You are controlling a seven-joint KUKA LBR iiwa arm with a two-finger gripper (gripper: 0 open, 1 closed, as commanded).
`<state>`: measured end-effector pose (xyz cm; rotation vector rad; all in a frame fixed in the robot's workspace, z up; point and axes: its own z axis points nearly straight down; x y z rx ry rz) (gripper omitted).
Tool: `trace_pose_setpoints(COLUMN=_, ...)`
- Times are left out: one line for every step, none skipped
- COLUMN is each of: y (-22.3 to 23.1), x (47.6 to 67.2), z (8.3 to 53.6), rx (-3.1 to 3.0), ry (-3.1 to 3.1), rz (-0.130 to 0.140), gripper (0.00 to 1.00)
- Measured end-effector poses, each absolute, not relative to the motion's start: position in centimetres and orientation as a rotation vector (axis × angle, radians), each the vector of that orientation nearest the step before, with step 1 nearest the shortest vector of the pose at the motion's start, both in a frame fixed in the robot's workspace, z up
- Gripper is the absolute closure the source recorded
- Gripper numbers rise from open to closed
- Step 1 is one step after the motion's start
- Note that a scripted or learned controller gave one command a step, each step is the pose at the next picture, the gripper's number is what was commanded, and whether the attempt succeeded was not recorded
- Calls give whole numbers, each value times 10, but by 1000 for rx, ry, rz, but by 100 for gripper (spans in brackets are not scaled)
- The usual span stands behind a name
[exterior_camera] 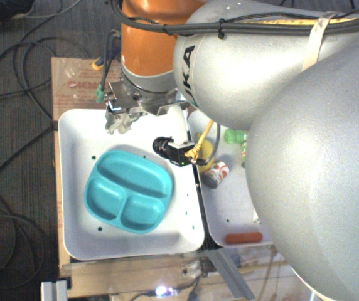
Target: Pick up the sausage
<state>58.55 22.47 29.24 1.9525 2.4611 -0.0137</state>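
One sausage (243,237) right bin (230,215); arm (186,74) lettering "KA".

A large grey robot arm (273,93) reached in from the right side of the bench and took up most of the upper right of the overhead view. Its rounded grey links narrowed to a broad orange band (151,27) above the wrist. Black cables ran along the top of the arm. Below the band, the metal wrist ended in a two-finger gripper (118,125), which pointed downward at the far edge of the left bin (73,168), near that bin's far left corner.
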Motion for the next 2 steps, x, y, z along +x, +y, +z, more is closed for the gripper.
trace_pose_setpoints(y=213, x=621, z=343, rx=1802, ry=2571, rz=-12, gripper=100)
trace_pose_setpoints(y=213, x=622, z=348, rx=1801, ry=2570, rz=-26, gripper=100)
